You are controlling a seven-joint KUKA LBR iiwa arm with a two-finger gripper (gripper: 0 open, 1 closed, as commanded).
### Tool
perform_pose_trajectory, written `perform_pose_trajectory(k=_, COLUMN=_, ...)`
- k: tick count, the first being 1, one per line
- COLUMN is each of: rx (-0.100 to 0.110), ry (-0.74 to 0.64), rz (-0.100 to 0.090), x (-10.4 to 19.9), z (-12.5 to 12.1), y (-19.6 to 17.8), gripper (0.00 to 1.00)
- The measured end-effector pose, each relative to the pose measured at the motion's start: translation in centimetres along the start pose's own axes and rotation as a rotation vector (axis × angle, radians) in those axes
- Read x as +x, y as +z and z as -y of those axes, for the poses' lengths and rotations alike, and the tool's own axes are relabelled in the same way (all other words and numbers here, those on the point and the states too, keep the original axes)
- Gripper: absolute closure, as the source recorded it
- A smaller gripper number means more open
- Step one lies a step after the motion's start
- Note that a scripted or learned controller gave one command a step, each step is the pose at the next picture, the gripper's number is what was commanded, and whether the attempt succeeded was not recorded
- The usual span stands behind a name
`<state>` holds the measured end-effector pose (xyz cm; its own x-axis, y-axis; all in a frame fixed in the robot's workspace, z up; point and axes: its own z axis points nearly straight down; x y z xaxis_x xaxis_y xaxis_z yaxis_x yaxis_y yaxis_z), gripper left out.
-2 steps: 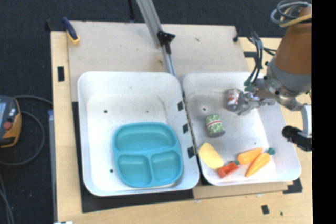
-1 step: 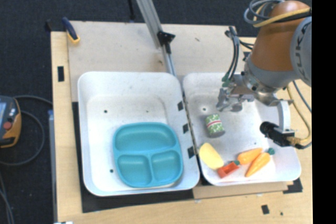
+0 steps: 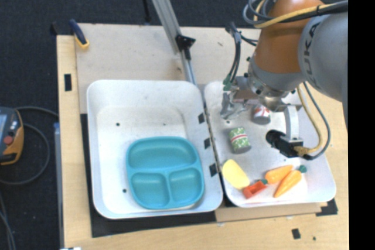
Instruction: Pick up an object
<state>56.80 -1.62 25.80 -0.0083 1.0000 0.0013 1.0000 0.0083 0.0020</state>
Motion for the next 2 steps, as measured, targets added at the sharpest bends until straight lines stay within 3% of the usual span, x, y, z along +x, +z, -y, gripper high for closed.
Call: perform_pose_trajectory(k=2, rx=0.001, ry=0.001, rz=0.0, x=9.2, z=0.3, y=0.5, gripper=1.0)
